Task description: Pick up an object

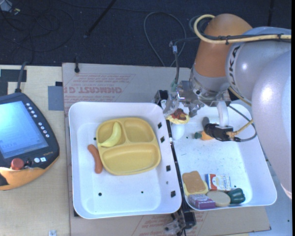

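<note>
Gripper [179,107]: at the far left corner of the right bin [246,156]; whether it grips anything cannot be told.
Small red-and-yellow item [178,116]: directly beneath the gripper, touching or just under it.
Orange piece [198,135]: near, toward the camera and right of the gripper.
Sandwich [193,182]: well apart, at the bin's near edge.
Yellow tray [129,145]: left of the gripper, in the left bin [83,181], a banana [111,135] in it.
Sausage [95,158]: beside the tray, farther left.
</note>
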{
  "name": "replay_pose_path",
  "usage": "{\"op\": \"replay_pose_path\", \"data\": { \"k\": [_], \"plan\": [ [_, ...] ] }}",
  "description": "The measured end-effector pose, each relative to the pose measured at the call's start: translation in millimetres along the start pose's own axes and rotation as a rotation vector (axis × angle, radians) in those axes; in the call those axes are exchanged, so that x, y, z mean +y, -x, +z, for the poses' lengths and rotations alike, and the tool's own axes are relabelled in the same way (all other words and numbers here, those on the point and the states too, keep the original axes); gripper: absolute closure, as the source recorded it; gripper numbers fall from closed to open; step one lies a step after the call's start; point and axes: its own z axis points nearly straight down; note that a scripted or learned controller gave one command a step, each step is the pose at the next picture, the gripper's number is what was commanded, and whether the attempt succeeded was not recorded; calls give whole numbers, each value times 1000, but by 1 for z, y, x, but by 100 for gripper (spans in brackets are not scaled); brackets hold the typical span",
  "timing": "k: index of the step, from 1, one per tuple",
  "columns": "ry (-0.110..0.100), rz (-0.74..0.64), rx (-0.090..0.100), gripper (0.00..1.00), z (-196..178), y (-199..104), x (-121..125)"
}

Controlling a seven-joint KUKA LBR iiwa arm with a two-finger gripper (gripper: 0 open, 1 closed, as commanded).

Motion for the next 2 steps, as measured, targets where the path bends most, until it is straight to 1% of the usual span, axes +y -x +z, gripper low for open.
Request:
{"op": "replay_pose_path", "data": {
  "k": [1,2],
  "plan": [
    [-1,1,1,100,6,-2,-41],
    [1,-1,1,100,-15,-13,-38]
  ]
}}
